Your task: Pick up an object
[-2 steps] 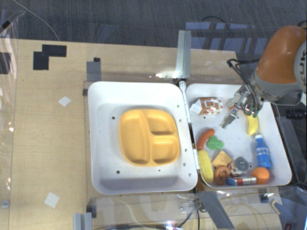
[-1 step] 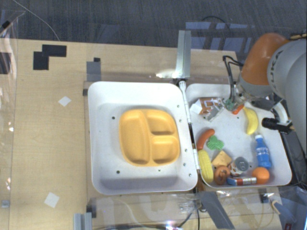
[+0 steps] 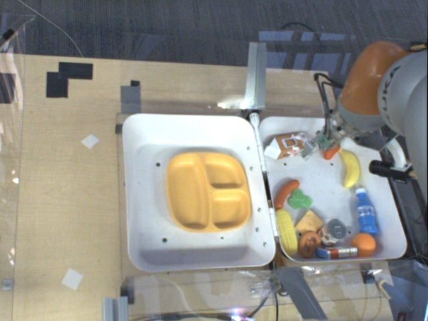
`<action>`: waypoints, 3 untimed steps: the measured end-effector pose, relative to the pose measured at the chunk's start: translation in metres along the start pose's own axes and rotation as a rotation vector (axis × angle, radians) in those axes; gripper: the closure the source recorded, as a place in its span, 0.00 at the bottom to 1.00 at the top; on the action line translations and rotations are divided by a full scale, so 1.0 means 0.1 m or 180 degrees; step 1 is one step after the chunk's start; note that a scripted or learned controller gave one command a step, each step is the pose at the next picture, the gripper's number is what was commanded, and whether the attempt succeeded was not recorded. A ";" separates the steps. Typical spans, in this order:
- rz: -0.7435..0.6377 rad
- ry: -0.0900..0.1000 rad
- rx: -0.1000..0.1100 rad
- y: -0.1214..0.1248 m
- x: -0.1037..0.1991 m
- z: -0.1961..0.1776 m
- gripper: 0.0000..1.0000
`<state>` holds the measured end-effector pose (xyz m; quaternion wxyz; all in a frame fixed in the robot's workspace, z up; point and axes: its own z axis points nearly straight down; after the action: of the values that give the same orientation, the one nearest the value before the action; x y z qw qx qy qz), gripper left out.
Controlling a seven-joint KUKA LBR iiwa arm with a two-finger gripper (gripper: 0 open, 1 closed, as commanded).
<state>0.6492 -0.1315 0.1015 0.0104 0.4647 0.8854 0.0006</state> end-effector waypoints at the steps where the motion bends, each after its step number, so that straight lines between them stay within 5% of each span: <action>1: -0.0010 0.0013 -0.0010 0.03 0.03 0.01 0.00; 2: 0.0023 0.0044 0.0025 -0.44 0.14 0.01 0.00; 3: -0.0267 0.0103 0.0055 -0.16 -0.56 0.15 0.00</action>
<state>0.6678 -0.1867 0.0873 -0.0080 0.4271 0.9042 0.0001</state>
